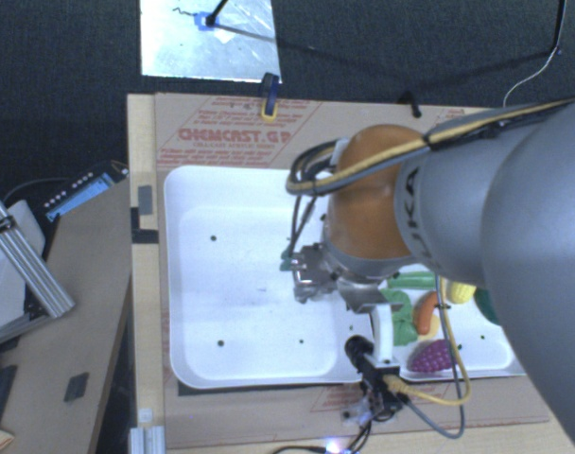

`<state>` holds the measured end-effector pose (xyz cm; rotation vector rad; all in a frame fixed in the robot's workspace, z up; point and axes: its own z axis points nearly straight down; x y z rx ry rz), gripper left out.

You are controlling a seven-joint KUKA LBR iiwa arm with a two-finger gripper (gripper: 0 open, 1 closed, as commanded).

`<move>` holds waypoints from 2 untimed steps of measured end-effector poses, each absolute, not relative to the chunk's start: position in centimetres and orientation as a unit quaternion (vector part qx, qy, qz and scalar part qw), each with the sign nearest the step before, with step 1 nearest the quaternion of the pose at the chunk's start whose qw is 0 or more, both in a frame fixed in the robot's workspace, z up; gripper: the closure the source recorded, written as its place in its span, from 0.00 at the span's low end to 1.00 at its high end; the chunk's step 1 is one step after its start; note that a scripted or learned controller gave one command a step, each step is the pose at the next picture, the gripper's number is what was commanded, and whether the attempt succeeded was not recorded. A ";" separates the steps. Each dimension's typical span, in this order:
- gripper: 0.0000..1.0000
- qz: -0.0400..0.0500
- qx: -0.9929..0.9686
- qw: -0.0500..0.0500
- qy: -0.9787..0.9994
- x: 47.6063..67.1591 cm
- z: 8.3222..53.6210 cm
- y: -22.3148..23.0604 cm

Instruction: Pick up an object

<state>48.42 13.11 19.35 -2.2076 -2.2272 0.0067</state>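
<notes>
- Looking down on the bench, I am seeing the grey arm [514,244] with its orange band reaching in from the right of the frame and covering most of the right half.
- The gripper [308,277] is hanging at the frame's centre, over the right-hand part of the first white bin [188,253], near the wall it shares with its neighbour.
- I am finding that I cannot tell whether the gripper is released or clenched; nothing is showing in its grasp.
- The objects for picking are lying in the second white bin [496,356], at the lower right of the frame and partly under the arm.
- A purple grape bunch [433,356] is lying nearest the lower edge; an orange piece [426,312] is lying just above it, with a green piece [398,301] beside it on the left and a yellow piece [461,293] on the right.
- Both bins are resting on a cardboard sheet [233,132] with red printing, and a yellow and blue clamp [269,97] is sitting at its top edge.
- A silvery sheet [207,26] is lying at the upper left of the frame.
</notes>
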 end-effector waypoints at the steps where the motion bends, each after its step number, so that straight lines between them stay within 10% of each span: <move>1: 1.00 -0.005 -0.706 -0.003 -0.709 48.8 29.3 11.3; 2: 1.00 -0.004 -0.703 -0.001 -0.711 48.7 35.0 20.1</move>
